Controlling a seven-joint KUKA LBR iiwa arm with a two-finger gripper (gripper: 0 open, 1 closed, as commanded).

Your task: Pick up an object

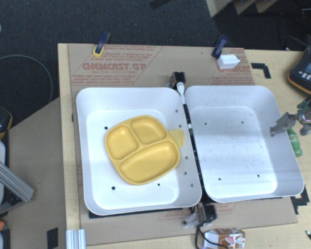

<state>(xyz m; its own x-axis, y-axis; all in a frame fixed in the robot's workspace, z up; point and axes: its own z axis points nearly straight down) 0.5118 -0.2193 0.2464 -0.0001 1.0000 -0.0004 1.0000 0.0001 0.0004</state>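
Yellow divided plate [142,149] lay in left bin [88,105], far left of claw [289,122] at right bin's [269,100] right rim; claw state: cannot tell.

Right bin [233,139] bare — yellow tray [141,149] fills left bin [93,180].

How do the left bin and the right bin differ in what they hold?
The left bin holds a yellow divided plate; the right bin holds no plate. The gripper is at the right bin's right edge, far from the left bin. Both are shallow and white.
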